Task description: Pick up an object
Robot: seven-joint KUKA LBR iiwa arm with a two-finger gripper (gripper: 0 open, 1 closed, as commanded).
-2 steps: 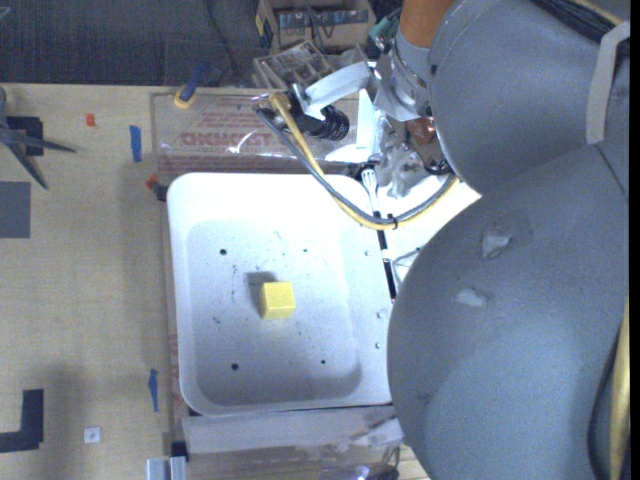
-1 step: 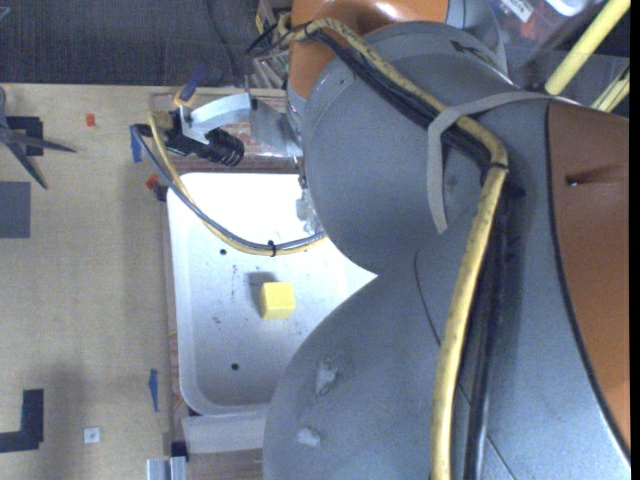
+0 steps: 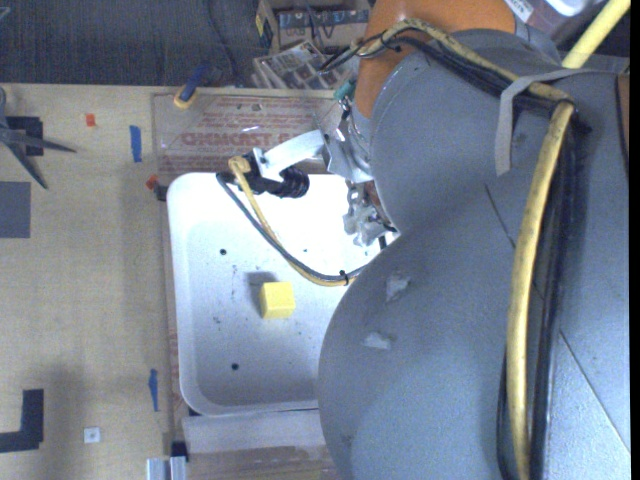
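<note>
A small yellow block (image 3: pixel 277 299) lies on the floor of the white bin (image 3: pixel 200 258), a little left of the bin's middle. My gripper (image 3: pixel 364 220) hangs over the bin's far right part, up and to the right of the block and well apart from it. Nothing shows between its metal tips. The large grey arm covers the right part of the bin and everything to the right of it.
A clear panel with red lettering (image 3: pixel 240 133) stands along the bin's far edge, with a blue and yellow clamp (image 3: pixel 190 86) at its corner. The wooden bench (image 3: pixel 80 268) stretches to the left, with blue tape marks and black brackets.
</note>
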